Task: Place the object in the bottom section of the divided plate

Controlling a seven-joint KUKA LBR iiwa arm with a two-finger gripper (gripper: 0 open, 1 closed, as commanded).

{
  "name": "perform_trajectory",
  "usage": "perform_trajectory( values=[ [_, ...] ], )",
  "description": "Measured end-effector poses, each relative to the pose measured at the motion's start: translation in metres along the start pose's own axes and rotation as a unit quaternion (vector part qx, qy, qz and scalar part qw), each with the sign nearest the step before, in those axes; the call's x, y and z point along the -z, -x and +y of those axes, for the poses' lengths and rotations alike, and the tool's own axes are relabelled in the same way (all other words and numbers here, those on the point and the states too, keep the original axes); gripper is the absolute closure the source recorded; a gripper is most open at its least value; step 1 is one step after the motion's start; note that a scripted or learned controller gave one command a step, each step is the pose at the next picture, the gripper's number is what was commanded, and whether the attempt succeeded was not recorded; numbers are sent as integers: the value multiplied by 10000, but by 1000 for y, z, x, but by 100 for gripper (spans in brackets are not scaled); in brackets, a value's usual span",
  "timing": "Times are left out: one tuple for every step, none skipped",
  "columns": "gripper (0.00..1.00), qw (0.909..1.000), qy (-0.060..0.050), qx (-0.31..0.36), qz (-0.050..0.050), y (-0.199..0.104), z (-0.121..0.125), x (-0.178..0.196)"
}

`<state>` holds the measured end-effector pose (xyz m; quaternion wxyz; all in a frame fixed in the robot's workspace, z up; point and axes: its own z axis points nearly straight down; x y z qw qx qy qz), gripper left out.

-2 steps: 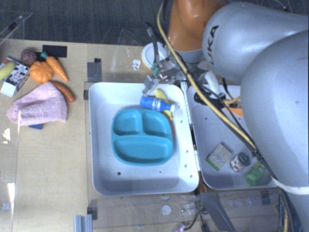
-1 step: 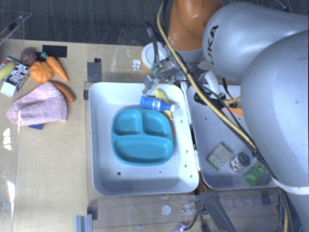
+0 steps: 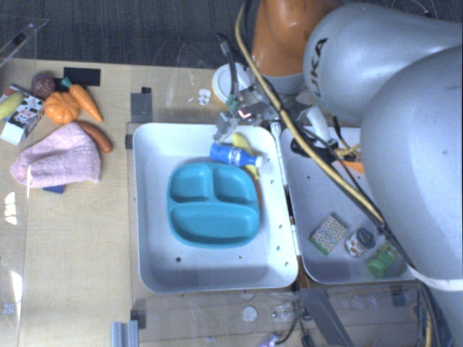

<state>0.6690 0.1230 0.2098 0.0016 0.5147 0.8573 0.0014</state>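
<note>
A blue divided plate point(image 3: 214, 202) lies in the left white bin point(image 3: 152, 215), with its wide bottom section point(image 3: 213, 224) toward the near edge. Just beyond the plate's far right rim lies a small blue bottle with a white cap point(image 3: 233, 155), and a yellow object point(image 3: 241, 142) sits against it. My gripper point(image 3: 226, 127) hangs right above the bottle's left end at the bin's far side. Nothing rests in any section of the plate. The grey arm covers much of the right side.
The right bin point(image 3: 318, 266) holds a green-checked sponge point(image 3: 329, 233), a small can point(image 3: 358, 242) and a green item point(image 3: 381, 261). Left of the bins on the bench lie a pink cloth point(image 3: 58, 159), a toy pumpkin point(image 3: 61, 108), a carrot point(image 3: 87, 100) and a sausage point(image 3: 98, 136).
</note>
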Motion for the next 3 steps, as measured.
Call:
perform_trajectory(
  values=[
    [0, 10000, 0, 0, 0, 0, 0, 0],
    [0, 10000, 0, 0, 0, 0, 0, 0],
    [0, 10000, 0, 0, 0, 0, 0, 0]
  ],
)
